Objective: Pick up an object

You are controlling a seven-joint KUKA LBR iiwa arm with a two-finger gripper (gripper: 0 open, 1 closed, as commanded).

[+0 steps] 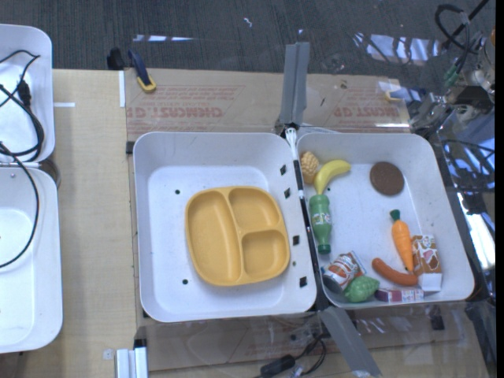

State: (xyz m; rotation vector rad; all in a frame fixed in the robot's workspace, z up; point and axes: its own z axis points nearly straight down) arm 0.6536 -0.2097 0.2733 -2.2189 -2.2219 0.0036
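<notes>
Toy banana (pixel 331 172) in the right bin (pixel 449 211) looks light, rigid, smooth; likely best grasped across its curved middle. Gripper state: I cannot tell.

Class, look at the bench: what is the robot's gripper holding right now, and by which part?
Cannot be told. The carrot and banana lie loose in the right bin.

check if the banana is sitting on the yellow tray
No, the banana lies in the right bin, beside the corn; the yellow tray is in the left bin.
</notes>
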